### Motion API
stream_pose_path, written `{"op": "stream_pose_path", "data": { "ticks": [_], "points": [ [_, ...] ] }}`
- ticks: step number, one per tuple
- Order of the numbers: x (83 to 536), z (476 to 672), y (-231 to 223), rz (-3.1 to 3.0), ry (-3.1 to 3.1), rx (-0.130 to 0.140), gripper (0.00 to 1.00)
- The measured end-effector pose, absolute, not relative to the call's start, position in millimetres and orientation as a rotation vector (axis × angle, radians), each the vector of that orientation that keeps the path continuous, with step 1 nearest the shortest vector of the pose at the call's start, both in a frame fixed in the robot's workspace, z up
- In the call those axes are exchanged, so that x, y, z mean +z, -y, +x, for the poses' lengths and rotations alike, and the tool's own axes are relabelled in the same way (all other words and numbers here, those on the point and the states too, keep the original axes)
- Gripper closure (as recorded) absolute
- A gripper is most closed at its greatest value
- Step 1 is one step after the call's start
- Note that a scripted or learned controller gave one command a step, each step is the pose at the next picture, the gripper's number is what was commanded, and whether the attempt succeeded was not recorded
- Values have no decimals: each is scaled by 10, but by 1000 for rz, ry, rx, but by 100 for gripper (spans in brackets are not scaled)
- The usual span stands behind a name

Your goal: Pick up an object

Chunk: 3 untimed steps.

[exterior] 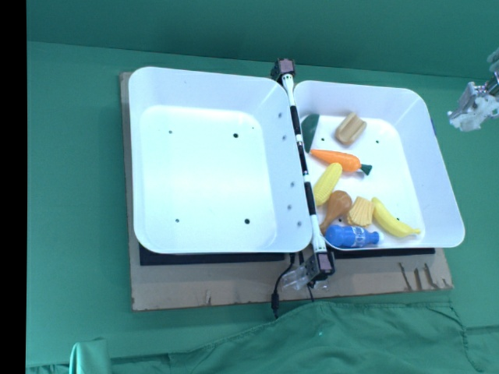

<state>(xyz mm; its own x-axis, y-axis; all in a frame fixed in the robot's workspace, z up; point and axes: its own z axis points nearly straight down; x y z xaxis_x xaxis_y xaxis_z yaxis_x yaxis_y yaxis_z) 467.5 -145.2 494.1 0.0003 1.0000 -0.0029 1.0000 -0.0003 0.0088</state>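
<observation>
inside right bin [437, 170]: glossy curved banana [394, 219], tapered carrot [337, 160].

I see a surface [70, 170] draped in green cloth, a green backdrop [234, 10] behind, a brown cardboard sheet [234, 291] lying flat, wrinkled cloth [327, 341] bunched in front. Even light.

The 2 bins, the left bin [207, 158] and the right bin [413, 162], appear moulded in smooth, glossy white plastic. The toy foods, such as the carrot [337, 160], banana [392, 218] and blue bottle [352, 236], look like smooth plastic. A matt brown cardboard sheet [234, 291] is seen beneath. Matt green cloth [70, 170], wrinkled in front, covers the bench.
</observation>
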Motion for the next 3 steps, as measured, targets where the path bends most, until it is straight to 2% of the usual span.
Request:
{"op": "stream_pose_path", "data": {
  "ticks": [1,2,3],
  "points": [
    [5297,4671,1236,2218,-2213,7,100],
    [5196,4667,1217,2225,-2215,0,100],
    [6218,4666,633,2210,-2216,17,100]
  ]
}}
